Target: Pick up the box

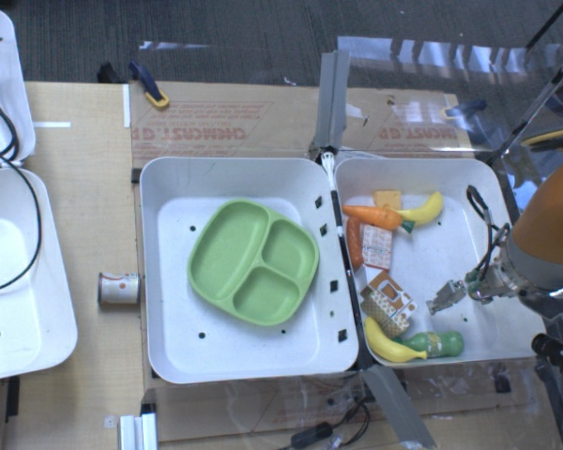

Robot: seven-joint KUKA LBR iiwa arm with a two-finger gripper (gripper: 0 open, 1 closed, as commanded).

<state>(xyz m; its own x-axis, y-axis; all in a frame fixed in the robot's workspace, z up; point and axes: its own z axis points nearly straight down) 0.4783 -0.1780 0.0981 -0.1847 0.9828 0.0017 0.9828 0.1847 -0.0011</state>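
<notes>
Camera view shows the claw (pixel 448 296) low inside the right bin (pixel 450 172), near that bin's right side, with its metal tips pointing to the left. Whether the claw is apart or together I cannot tell, because it is small and partly blurred; nothing is seen in it.

Just to the left of the claw, with a little bare bin floor between, lies the box (pixel 388 300), a small brown and white carton turned at a slant. It is near the claw but apart from it. Below the box and touching it is a yellow banana (pixel 388 342), and beside that, under the claw, a green bottle (pixel 439 345). Further from the claw, toward the far left corner of this bin, are a carrot (pixel 372 217), a second banana (pixel 424 209) and a red and white packet (pixel 376 247).

The left bin (pixel 159 279) holds a green divided plate (pixel 253 262).

To do this step well, I think the claw should move left until it is centred over the box, turn to match its slant, and close across the narrow sides, away from the banana.
</notes>
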